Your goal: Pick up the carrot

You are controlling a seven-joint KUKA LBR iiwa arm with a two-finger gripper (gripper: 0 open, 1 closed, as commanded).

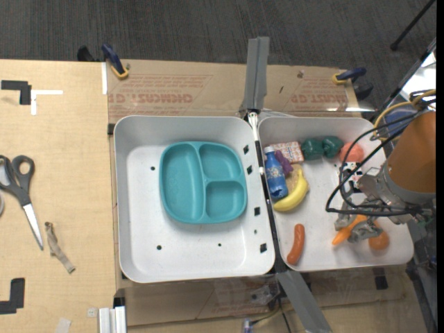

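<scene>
The carrot (342,235) is a small orange stick lying at a slant near the front right of the right bin (316,255). My gripper (355,227) is low in that bin, right over the carrot's upper end and hiding part of it. The arm's orange band (416,155) and a loop of cables sit just above it. From this angle the carrot's lower tip pokes out to the left of the gripper.
In the right bin lie a red sausage (296,244), a banana (293,194), a blue bottle (275,175), a green item (321,146), a pink item (350,152) and an orange round thing (378,241). The left bin (139,255) holds a teal divided plate (204,182). Scissors (22,189) lie at left.
</scene>
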